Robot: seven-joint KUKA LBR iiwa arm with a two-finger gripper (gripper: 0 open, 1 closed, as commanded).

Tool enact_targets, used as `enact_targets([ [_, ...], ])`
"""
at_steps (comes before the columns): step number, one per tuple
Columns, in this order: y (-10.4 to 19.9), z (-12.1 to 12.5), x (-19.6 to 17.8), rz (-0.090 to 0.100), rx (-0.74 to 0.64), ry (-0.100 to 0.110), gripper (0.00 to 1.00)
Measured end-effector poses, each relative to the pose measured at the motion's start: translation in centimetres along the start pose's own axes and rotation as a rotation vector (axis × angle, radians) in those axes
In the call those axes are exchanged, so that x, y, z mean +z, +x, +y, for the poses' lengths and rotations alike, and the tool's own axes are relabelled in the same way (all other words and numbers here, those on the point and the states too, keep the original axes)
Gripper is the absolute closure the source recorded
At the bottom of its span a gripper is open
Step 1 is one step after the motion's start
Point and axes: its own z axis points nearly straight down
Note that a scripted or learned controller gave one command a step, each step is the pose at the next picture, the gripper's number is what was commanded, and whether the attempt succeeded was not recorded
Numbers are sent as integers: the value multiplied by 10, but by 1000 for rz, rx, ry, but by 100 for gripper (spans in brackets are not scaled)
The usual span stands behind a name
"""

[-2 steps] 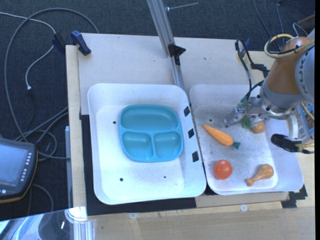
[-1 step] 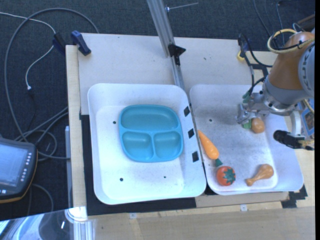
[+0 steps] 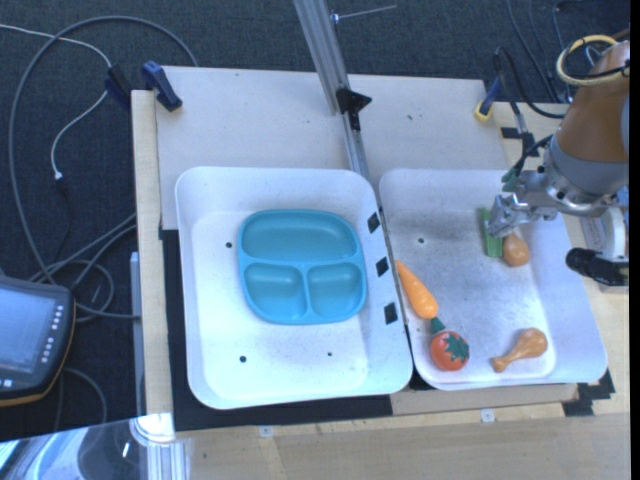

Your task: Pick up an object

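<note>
My gripper hangs over the upper right part of the right bin, on the grey arm that comes in from the right. Directly under it lie a small green piece and a round tan piece, side by side; the gripper's body hides their upper ends. Lower in the same bin are an orange carrot, a red tomato and a tan drumstick.
The left bin holds a blue divided plate. A metal rail runs from the top down to the seam between the bins. Cables lie on the dark floor to the left, and a screen device sits at the left edge.
</note>
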Motion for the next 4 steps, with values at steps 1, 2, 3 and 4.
enact_targets([
  [1,0,2,-51,0,-1,-2,100],
  [2,44,-2,-59,4,-6,5,100],
  [3,94,-13,-71,5,-6,7,100],
  [4,146,-20,-82,5,-7,7,100],
])
